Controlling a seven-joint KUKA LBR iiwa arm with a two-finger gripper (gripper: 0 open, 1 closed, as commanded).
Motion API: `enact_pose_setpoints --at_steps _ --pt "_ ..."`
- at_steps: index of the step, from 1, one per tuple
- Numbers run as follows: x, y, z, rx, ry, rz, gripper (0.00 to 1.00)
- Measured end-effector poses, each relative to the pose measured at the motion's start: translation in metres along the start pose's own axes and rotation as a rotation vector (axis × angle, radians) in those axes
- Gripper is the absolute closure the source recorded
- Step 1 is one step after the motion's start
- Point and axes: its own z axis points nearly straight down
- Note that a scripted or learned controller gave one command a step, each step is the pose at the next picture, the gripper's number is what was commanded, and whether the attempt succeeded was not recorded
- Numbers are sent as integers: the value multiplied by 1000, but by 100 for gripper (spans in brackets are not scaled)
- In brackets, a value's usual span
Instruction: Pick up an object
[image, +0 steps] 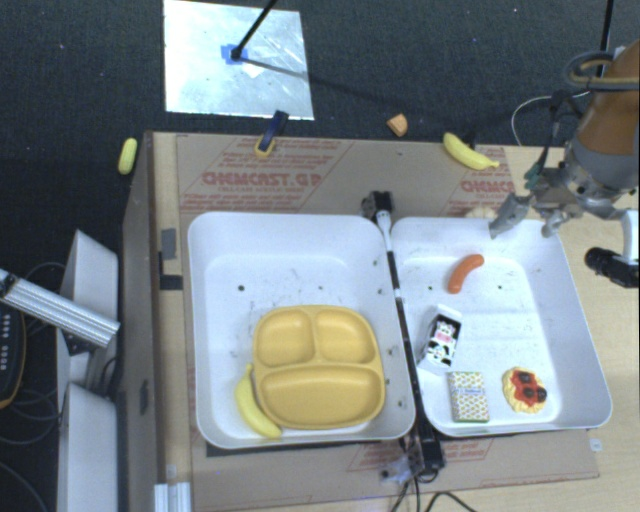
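Sausage (465, 272) loose in the right bin (575, 300), well apart from the spread, empty-fingered claw (527, 218) above its far rim.

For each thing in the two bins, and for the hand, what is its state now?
hand: open, above the right bin's far rim, holding nothing
sausage: lying free in the right bin
cow-print carton: lying flat
cracker: lying flat
pizza slice: lying flat beside the cracker
yellow divided plate: right side up in the left bin
banana: lying against the plate's edge
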Motion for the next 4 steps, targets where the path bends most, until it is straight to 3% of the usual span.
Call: enact_pose_setpoints --at_steps 1,2,3,4 --pt "45 -7 117 3 2 -2 0" --pt "44 -5 104 -3 -1 -4 100" --pt "96 -35 23 -3 1 -2 100" --pt "95 -36 24 -1 1 0 0"
